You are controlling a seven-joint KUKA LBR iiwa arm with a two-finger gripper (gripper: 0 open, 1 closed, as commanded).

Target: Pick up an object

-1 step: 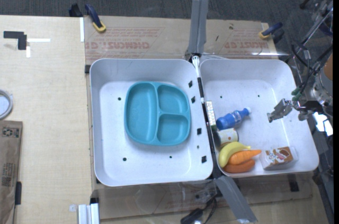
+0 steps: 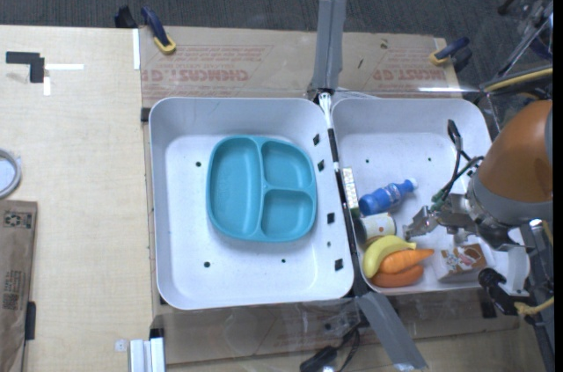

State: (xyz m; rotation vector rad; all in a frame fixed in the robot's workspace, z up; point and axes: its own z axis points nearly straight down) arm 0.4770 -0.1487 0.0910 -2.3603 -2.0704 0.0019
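Teal divided plate point(image 2: 262, 188) sits flat in the left bin point(image 2: 167, 212), roughly centred, nothing else in that bin that we can see. Right bin point(image 2: 413, 128) holds the clutter, all bunched at its near edge: blue bottle with a white cap point(image 2: 385, 196) lying on its side, a small white cylinder point(image 2: 379, 226) just below it, then a yellow banana point(image 2: 383, 252) touching an orange carrot point(image 2: 401, 260), with another orange piece under them at the bin wall. A small packet point(image 2: 464, 260) lies to the right of those.

We see the arm point(image 2: 521, 168) over the right bin's right side, gripper point(image 2: 431, 219) low, just right of the white cylinder and above the carrot. Fingers: we can't tell their gap, and nothing is visibly between them. Tabletop point(image 2: 70, 142) is pale wood with a tape roll point(image 2: 7, 175) at the left edge.
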